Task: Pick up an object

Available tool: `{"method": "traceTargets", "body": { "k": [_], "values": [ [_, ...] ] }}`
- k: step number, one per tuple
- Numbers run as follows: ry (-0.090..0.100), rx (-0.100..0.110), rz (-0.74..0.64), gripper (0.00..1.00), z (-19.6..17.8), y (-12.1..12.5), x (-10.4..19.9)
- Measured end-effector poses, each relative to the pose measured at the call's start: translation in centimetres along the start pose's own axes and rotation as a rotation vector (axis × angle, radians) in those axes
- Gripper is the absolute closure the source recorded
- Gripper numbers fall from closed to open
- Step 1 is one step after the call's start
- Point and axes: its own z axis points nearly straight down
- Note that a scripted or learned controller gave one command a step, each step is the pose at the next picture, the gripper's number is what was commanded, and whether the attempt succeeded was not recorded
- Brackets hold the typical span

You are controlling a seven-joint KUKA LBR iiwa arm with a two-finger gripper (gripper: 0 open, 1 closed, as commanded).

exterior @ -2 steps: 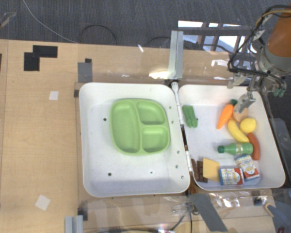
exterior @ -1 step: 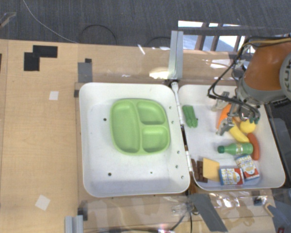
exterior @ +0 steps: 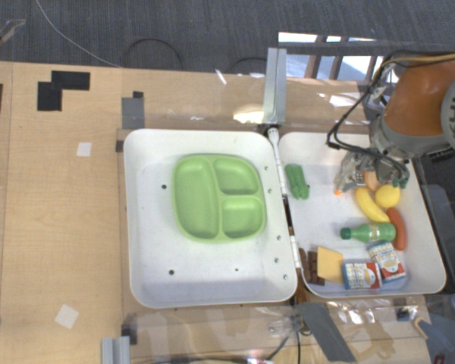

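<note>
My gripper (exterior: pixel 364 177) hangs low over the back of the right bin (exterior: pixel 318 226), close above a small orange-tan item whose shape I cannot make out. Just in front of it lie a yellow banana (exterior: pixel 370 206) and a lemon (exterior: pixel 387 196). A red-orange sausage (exterior: pixel 398 227) lies beside them, and a green bottle (exterior: pixel 370 233) lies on its side. A green pickle-like piece (exterior: pixel 296 181) rests near the bin's left wall. At the front sit a yellow cheese wedge (exterior: pixel 329 263), a brown block (exterior: pixel 312 266), a small can (exterior: pixel 359 274) and a little carton (exterior: pixel 387 262).
The left bin (exterior: pixel 152 279) holds a green divided plate (exterior: pixel 218 197). A metal post (exterior: pixel 275 86) stands behind the ridge between the bins. Cables loop around the orange wrist (exterior: pixel 417 101) at the right bin's back right corner.
</note>
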Motion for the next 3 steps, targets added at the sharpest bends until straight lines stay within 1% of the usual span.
{"method": "traceTargets", "body": {
  "k": [1,2,3],
  "values": [
    [0.008,-0.002,0.014,1.00,2.1,3.4,0.9],
    [-0.002,0.001,0.038,1.00,-18.0,1.3,-0.3],
    [0.020,-0.008,-0.401,1.00,-4.4,1.7,9.3]
  ]
}}
